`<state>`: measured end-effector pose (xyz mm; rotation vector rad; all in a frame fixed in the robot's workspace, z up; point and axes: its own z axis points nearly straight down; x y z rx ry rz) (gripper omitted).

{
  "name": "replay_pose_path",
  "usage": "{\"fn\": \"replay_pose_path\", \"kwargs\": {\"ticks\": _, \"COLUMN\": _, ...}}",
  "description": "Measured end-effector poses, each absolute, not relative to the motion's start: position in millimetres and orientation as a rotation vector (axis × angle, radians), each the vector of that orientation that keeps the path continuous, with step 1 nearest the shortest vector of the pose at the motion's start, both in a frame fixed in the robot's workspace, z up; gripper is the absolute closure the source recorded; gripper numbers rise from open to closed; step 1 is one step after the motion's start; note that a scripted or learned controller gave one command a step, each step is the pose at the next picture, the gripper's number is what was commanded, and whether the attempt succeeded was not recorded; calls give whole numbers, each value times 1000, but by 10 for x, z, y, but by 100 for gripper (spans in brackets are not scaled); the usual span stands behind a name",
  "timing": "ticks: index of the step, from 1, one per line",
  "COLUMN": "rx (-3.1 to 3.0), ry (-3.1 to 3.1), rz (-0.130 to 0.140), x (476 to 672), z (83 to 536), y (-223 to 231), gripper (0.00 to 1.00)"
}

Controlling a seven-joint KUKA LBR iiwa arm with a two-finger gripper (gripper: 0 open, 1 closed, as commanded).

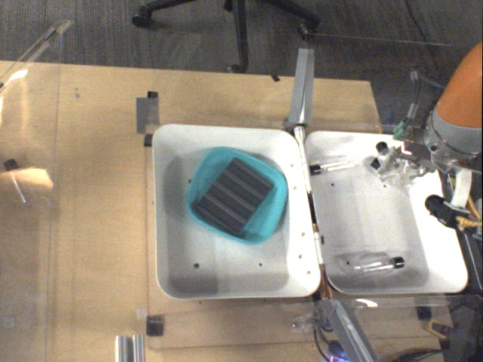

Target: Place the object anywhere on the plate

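Plate [198,187], teal, lies in the left bin [173,277] bearing a dark ribbed block [236,195], while two clear markers [373,262] lie in the right bin [445,281] near the end effector [392,161], its opening too blurred to tell.

The arm [462,104] is cut off by the right edge, and its gripper [392,163] is too small and blurred to make out the fingers. The ridged block [236,194] hides much of the plate [202,173]. The office chair [241,6] is cropped at the top.
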<state>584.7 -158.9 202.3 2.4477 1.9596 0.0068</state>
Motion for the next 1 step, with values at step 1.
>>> {"fn": "replay_pose_path", "kwargs": {"ticks": 1, "rx": 2448, "ry": 1959, "rz": 7, "x": 5848, "z": 2024, "y": -1589, "gripper": 0}}
